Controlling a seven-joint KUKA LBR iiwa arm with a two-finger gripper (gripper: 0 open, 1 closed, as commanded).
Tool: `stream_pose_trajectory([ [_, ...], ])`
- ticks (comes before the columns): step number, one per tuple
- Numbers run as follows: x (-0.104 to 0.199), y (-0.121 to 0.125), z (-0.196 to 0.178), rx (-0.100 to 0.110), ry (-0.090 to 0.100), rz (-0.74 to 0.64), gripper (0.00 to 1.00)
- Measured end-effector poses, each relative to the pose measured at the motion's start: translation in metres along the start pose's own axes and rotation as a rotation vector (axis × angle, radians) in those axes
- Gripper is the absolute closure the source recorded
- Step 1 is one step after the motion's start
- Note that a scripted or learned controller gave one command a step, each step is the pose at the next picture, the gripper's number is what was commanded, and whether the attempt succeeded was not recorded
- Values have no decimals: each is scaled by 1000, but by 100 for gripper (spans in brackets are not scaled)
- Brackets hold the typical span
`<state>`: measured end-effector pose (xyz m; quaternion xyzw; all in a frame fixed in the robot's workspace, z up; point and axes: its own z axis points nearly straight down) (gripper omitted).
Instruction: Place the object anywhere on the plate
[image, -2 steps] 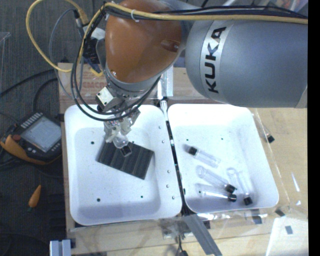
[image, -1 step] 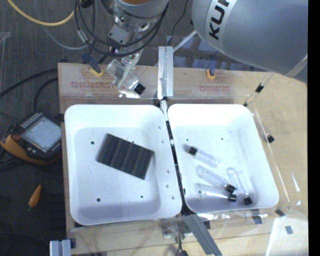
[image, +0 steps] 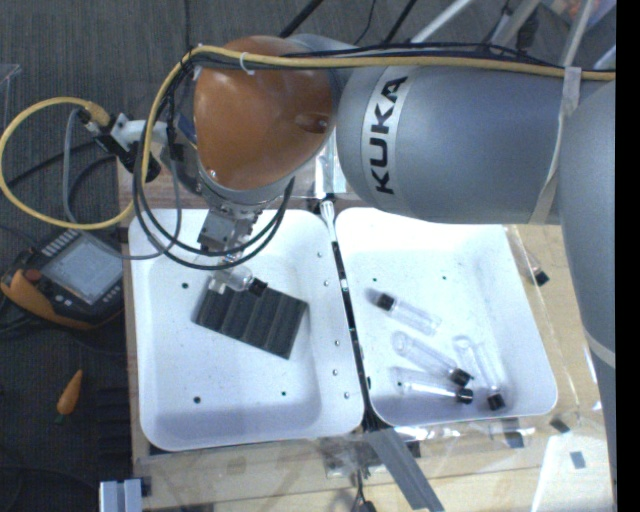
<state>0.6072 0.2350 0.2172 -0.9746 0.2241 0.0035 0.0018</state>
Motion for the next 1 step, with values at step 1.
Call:
stream_pose_trajectory([
  [1, -84, 41, -73, -3, 1, -151, 100],
])
